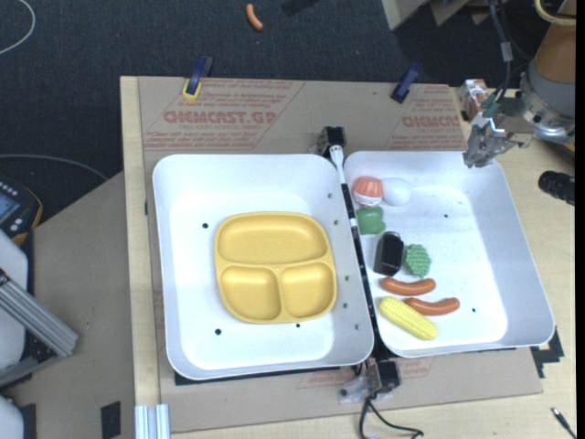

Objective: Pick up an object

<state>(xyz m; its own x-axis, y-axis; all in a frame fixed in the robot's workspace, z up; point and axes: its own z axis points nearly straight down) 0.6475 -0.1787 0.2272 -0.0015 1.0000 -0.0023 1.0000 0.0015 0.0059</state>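
Toys are sitting bunched along the left side of the right bin (494, 245): a white egg (398, 191) and a red-capped piece (367, 187) at the far end, then a green block (370, 220), a black block (389, 252), broccoli (418, 260), two sausages (409, 286) and corn (408, 318) toward the near end. The gripper (479, 154) is hovering at that bin's far right corner, carrying nothing I can make out; finger state I cannot tell. The egg is lying nearest, to the gripper's left and slightly nearer the camera; the sausages and corn are lying with long axes roughly left-right
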